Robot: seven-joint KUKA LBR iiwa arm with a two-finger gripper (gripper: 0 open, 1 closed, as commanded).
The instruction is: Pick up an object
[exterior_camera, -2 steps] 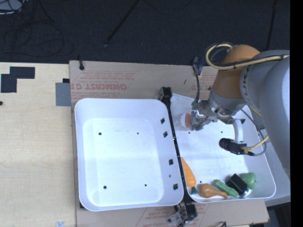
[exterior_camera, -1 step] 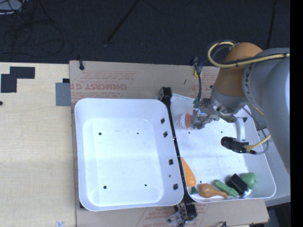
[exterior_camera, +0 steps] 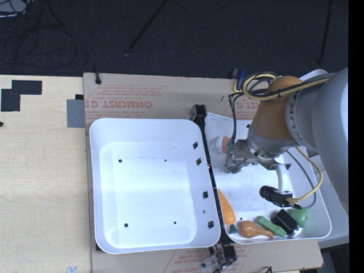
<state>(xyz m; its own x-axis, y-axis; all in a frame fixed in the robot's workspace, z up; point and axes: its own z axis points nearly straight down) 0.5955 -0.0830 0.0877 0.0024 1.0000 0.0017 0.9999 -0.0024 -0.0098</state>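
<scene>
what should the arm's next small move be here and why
Probably shift toward the near end of the right bin and descend there. The gripper sits low at the bin's far left part, while the orange carrot-shaped toy, the tan piece and the green piece cluster along the near edge.

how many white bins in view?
2. The left shallow white plastic bin sits mid-bench; the right shallow white plastic bin touches its side, under the arm, holding small objects. Part of the right bin is hidden by the arm.
</scene>
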